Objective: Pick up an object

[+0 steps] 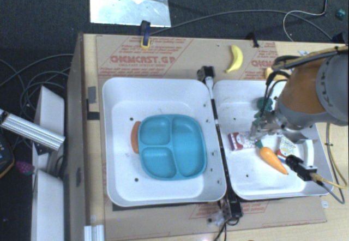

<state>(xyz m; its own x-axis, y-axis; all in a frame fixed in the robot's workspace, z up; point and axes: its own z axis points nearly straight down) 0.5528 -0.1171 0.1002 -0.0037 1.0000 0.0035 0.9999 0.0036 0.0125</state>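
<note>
I'm seeing the carrot (271, 160) lying nearest me in the right bin (240, 180), close to its right wall. The gripper (260, 130) is hovering just beside it, over a red-and-white packet (235, 141); the arm (308, 92) is hiding whether it's apart or together. The left bin (117, 180) is carrying a blue tray (172, 145).
</note>
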